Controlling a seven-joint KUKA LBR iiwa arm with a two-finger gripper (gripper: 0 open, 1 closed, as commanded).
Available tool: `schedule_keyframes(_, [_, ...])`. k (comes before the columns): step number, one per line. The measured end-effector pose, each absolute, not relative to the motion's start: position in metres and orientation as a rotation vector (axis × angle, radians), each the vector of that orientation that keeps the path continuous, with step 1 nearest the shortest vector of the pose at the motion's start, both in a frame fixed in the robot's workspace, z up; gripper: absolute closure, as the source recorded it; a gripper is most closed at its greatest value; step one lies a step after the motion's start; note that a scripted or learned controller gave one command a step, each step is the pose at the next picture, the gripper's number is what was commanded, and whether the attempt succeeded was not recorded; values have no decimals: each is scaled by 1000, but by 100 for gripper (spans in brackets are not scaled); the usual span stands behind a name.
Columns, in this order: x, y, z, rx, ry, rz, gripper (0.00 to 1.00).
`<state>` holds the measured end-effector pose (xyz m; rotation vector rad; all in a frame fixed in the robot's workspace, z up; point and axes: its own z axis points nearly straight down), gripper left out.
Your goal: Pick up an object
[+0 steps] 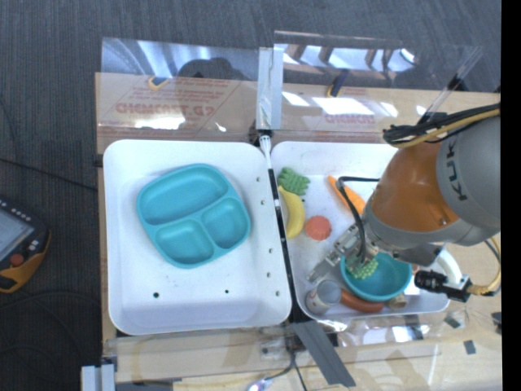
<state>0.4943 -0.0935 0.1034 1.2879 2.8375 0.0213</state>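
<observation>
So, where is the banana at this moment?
In the camera view the banana lies in the right bin, against its left wall, just below a green toy and left of a small red piece.

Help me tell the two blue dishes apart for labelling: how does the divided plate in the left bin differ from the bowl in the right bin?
The divided plate is flat with three compartments; the teal bowl is one round, deeper well. The plate looks much larger than the bowl. The plate lies alone in the left bin; the bowl sits among clutter in the right bin, partly under the arm, with something green inside. Both are blue-green.
</observation>
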Motion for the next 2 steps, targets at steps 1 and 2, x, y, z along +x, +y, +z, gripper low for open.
schedule_keyframes(1, [489,-96,91,1391,2803,14,0])
schedule_keyframes(2, [557,-102,91,1572,2708,5,0])
